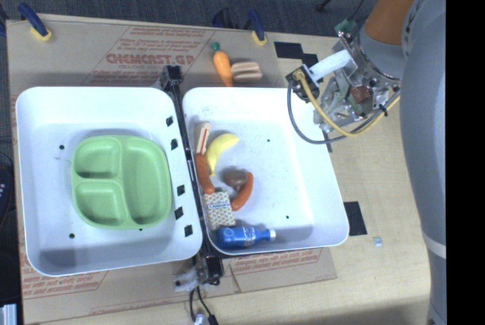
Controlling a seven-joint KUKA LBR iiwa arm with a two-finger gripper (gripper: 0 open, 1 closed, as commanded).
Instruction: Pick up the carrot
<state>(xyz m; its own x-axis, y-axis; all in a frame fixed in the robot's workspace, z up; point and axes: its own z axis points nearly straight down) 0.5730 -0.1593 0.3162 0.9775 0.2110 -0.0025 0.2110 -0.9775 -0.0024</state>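
The carrot (222, 67), orange with a small green top, lies on the cardboard just behind the right bin (303, 187), outside it. My gripper (342, 98) hangs over that bin's right rim near the back corner, wrapped in yellow and black cable, well to the right of the carrot and apart from it. Nothing can be seen held in it.
A small bun (246, 72) touches the carrot's right side. The right bin's left part holds a banana (220, 148), a sausage (242, 190), an orange-red stick (204, 173), a cracker packet (218, 210) and a blue bottle (244, 235). A green divided plate (121, 181) lies in the left bin.
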